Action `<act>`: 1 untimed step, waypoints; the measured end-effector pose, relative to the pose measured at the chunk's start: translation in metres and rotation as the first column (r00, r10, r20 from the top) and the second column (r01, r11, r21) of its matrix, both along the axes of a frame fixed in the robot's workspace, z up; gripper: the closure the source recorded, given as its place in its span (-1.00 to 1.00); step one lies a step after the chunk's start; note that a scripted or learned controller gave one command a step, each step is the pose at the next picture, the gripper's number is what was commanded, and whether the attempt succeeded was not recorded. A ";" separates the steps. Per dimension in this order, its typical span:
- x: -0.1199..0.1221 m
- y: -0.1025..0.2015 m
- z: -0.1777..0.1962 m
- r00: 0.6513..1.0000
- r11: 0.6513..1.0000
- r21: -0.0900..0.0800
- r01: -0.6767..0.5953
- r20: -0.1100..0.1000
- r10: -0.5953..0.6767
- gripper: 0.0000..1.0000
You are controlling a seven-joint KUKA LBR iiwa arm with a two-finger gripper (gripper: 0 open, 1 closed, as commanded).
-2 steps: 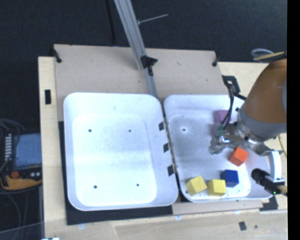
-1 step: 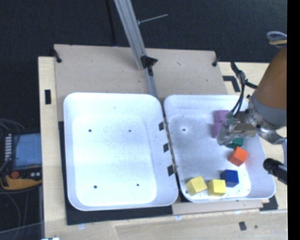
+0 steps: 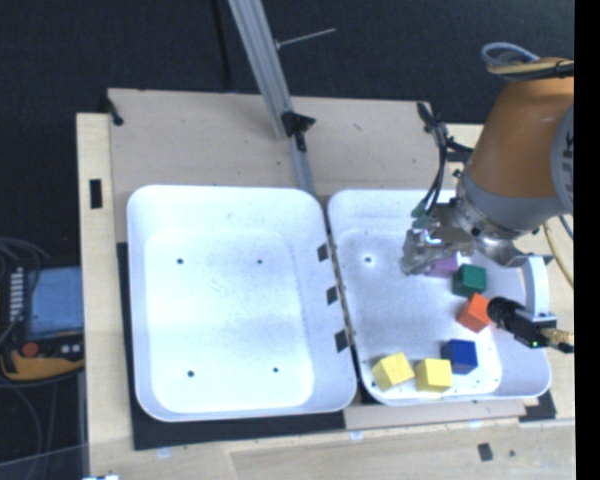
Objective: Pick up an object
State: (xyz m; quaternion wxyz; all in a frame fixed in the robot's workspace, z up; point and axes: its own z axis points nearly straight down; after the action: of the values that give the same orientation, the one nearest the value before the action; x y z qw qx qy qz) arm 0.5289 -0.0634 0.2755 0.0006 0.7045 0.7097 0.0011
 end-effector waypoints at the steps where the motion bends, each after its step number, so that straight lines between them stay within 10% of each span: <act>1: 0.024 0.047 -0.020 1.000 1.000 -0.001 0.001 -0.002 -0.001 1.00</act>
State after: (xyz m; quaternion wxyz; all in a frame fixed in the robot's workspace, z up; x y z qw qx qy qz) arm 0.5527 -0.0161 0.2553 0.0002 0.7047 0.7095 0.0004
